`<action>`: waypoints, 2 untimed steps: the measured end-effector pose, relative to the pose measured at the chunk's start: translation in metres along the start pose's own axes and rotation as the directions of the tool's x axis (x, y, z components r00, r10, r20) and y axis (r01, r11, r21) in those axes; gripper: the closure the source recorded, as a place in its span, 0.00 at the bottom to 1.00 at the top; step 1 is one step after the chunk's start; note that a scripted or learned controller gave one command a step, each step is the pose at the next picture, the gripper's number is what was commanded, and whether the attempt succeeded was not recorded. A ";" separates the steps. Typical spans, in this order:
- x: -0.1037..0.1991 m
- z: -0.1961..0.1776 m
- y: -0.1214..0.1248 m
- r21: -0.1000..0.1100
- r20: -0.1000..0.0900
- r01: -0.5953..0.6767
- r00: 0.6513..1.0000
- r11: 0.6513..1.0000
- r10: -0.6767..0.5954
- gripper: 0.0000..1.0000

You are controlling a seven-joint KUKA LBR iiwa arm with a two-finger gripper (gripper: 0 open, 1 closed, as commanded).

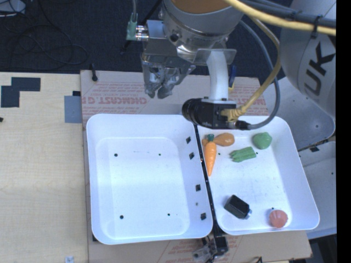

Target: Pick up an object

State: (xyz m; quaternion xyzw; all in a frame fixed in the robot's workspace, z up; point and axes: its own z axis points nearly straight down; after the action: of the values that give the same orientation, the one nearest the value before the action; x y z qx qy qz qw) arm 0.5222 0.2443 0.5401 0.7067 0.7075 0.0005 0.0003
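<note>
Looking down on the bench, the gripper (pixel 159 86) is hanging above the far edge of the left bin (pixel 98 147), over the cardboard sheet (pixel 109 95) beyond the rim, with nothing showing between its fingers. Whether the claw is apart or together, I cannot tell; the fingertips are blurring into one dark cluster. The grey arm (pixel 203 15) with its orange band is filling the top of the view, and a yellow cable (pixel 263 86) is looping down to a black fitting (pixel 205 113) at the back of the divider.

Everything pickable is lying in the right bin (pixel 299 169). The carrot (pixel 209 156) is lying just beside the divider, its long axis running near to far, green top pointing away from the camera and tip pointing toward it. An orange rounded piece (pixel 224 139) is touching it near the top. A green long piece (pixel 242 155) is lying across the bin, slightly tilted, with a green round piece (pixel 262 140) near it at the back. At the front, a black block (pixel 237 207) is sitting at an angle, and a pink round piece (pixel 278 218) is resting near the front right corner.
</note>
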 end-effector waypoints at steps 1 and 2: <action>-0.001 0.164 -0.016 0.020 0.010 0.000 1.000 1.000 0.000 1.00; -0.018 0.206 0.021 0.008 0.004 -0.003 1.000 1.000 0.003 1.00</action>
State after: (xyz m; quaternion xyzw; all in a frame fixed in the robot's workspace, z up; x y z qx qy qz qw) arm 0.5438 0.2269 0.3339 0.7079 0.7063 -0.0038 -0.0010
